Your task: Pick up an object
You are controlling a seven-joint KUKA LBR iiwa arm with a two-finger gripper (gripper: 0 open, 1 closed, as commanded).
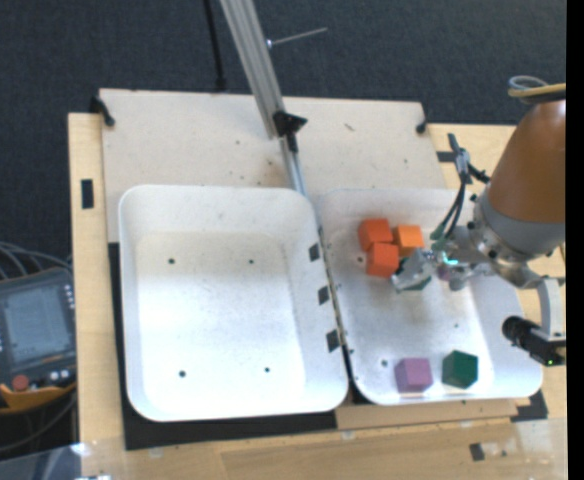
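A robot gripper (413, 274) hangs low in the right-hand bin (492, 313); whether its jaws are open cannot be told. Three orange blocks (384, 245) cluster just beside the jaws, on the side away from the arm. A purple cube (413, 374) and a green block (460, 369), both matte, sit well apart, nearer the camera.

I count two shallow white plastic bins (222, 303), three orange blocks (376, 234) bunched together, one purple block (413, 374) and one dark green block (460, 369).
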